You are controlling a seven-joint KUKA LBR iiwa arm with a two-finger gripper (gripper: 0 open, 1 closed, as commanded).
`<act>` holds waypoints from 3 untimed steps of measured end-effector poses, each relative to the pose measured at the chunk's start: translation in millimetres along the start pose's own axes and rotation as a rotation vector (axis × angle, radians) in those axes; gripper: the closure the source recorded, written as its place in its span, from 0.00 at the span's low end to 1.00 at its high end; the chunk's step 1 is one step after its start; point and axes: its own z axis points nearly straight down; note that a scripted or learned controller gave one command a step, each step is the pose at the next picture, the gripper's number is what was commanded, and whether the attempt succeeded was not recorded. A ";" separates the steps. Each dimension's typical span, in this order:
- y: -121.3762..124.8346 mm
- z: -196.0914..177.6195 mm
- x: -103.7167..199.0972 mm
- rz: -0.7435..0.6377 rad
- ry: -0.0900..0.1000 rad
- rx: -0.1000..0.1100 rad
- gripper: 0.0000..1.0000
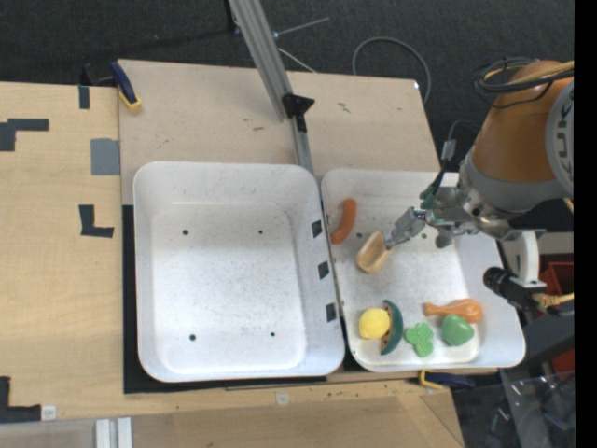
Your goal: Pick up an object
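The arm is reaching in over the right bin, and its pincer is hanging just above and to the right of a tan wedge-shaped piece lying on the bin floor. The dark fingers are slanting down toward that piece, but at this slant I cannot tell whether they are spread or pressed together, nor whether they are touching it. Nothing is showing between them, so by my judgement the pick is not yet done: the approach looks nearly complete, while the closing and the lifting are remaining.

The tan piece, the likeliest target, is lying in the upper middle of the right bin, apart from the other things. Its long axis is running on a diagonal, from lower left to upper right, with the upper end pointing toward the pincer.

An orange sausage is lying near the bin's left wall, almost upright in the view. Along the near edge a yellow ball, a dark green curved piece, two green lumps and an orange carrot-like thing are sitting close together. The left bin is holding nothing to pick.
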 end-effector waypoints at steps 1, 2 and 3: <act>0.0 0.0 -0.2 0.001 0.000 0.000 0.00; 7.6 58.8 3.4 0.001 -0.001 0.005 0.00; 7.6 118.1 13.3 0.001 0.000 0.006 0.00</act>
